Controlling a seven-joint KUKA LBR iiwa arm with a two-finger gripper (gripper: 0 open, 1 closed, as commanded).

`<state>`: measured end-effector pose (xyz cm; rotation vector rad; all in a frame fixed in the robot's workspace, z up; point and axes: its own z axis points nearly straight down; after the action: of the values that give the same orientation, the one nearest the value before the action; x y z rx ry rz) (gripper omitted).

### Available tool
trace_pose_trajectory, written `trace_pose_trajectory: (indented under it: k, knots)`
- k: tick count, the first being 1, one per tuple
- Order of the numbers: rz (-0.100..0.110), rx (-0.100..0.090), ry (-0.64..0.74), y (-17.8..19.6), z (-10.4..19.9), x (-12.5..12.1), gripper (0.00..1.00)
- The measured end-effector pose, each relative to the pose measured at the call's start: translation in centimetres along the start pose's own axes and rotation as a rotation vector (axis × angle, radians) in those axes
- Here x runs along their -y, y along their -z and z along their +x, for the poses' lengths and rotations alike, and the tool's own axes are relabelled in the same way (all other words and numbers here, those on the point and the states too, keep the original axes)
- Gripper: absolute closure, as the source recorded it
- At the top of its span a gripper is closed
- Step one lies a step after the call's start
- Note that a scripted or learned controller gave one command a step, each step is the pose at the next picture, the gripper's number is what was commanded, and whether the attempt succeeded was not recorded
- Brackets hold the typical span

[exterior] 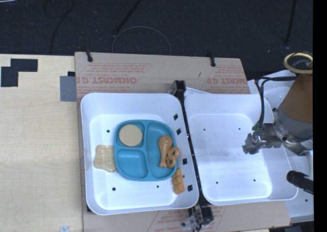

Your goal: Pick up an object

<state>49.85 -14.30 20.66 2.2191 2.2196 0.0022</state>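
A: Where was the arm (299,108)?

B: It came in from the right, its wrist over the right bin's (225,195) right side. The gripper (251,143) pointed left, low over the bin floor, with nothing seen between its fingers. Whether the jaws were released or clenched, I could not tell.

A: And the things to pick?

B: All in the left bin (97,195), well apart from the gripper. A blue tray (135,167) lay in the middle, with a round tan disc (130,135) in its far-left compartment and a brown twisted piece (167,152) in its right one. A pale piece (104,158) touched the tray's left edge, and a small orange-brown piece (178,181) lay just beside its near-right corner.

A: The bench?

B: The bins sat side by side on brown cardboard (153,75) with red print, a light wood table (36,149) to the left. Beyond lay dark floor (204,11) with cables.
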Motion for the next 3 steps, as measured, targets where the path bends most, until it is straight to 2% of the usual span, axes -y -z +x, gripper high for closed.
trace_pose_trajectory:
  k: [1,3]
  knots:
    - [0.003,-0.001,0.001,2.1,-0.1,-0.1,1.00]
    - [0.006,-0.003,0.003,0.4,9.3,-4.2,1.00]
